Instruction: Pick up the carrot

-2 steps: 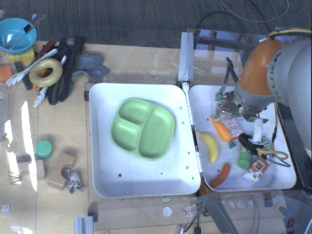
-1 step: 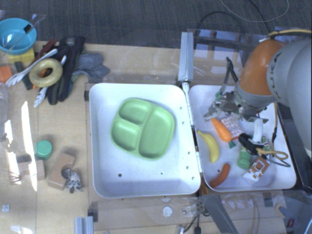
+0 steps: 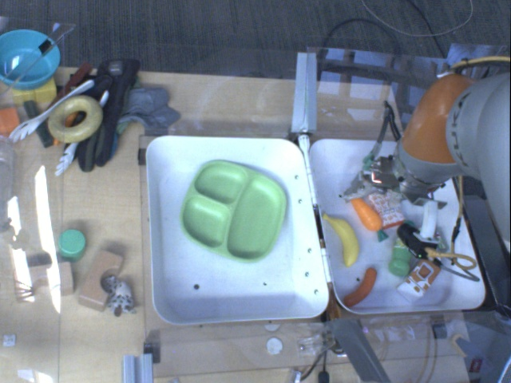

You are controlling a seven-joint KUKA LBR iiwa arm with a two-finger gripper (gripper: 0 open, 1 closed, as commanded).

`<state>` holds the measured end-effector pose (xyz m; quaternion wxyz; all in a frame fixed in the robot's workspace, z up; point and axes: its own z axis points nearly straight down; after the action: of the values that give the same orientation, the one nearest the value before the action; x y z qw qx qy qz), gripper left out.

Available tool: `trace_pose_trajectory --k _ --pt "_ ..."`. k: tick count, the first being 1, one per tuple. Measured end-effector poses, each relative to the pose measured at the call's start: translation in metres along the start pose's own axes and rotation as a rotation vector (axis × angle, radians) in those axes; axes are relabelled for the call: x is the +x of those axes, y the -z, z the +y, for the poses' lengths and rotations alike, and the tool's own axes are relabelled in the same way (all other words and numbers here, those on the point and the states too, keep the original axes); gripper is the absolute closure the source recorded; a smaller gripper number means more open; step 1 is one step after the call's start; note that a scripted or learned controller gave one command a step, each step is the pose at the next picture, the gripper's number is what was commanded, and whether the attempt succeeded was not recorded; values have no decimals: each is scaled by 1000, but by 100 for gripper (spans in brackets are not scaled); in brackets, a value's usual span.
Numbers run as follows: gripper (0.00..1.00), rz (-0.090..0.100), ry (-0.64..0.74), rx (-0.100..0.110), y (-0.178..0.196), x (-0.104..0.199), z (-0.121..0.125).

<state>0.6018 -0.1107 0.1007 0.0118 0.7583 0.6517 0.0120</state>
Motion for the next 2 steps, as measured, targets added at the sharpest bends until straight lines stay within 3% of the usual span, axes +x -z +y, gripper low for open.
trace_pose_trajectory --k 1,2 --pt "100 -5 1 -13 14 -1 4" --pt "0 -5 1 -13 14 -1 4"
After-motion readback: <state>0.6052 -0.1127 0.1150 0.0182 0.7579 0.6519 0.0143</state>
